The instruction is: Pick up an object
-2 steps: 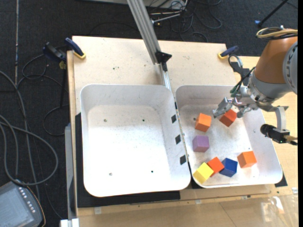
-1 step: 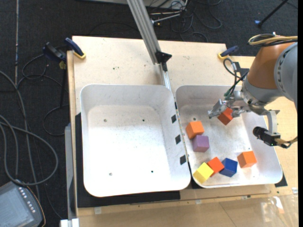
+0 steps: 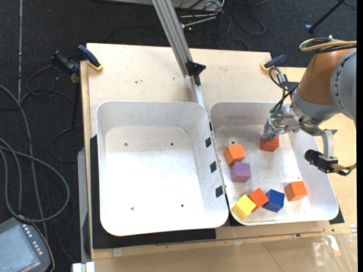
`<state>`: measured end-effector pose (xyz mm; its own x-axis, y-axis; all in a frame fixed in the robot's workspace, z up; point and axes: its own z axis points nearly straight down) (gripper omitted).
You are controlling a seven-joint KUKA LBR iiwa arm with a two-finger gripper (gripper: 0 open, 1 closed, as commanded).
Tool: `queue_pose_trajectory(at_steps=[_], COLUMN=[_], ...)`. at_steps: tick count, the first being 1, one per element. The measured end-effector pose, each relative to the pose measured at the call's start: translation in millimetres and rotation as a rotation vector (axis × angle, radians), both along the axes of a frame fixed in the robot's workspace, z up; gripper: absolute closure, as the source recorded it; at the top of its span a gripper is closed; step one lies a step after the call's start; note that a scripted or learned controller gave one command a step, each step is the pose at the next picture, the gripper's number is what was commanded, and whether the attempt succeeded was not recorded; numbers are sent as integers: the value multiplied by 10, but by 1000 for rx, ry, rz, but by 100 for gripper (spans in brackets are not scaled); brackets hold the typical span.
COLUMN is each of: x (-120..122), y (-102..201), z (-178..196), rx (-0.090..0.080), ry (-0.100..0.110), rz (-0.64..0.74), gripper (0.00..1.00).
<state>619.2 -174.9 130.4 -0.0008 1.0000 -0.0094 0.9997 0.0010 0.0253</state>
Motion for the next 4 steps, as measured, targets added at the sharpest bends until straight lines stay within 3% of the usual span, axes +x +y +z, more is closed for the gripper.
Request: queue_pose_trajectory(at_steps=[1, 2, 3, 4], x=[-45, 40, 50, 82], y=[-83, -49, -48, 529], z=[539, 1155, 1339, 1384], rx=[7, 7, 8, 11], ry=[19, 17, 21, 25], rz=[-1, 3, 2, 7], gripper=[100, 100, 100, 100])
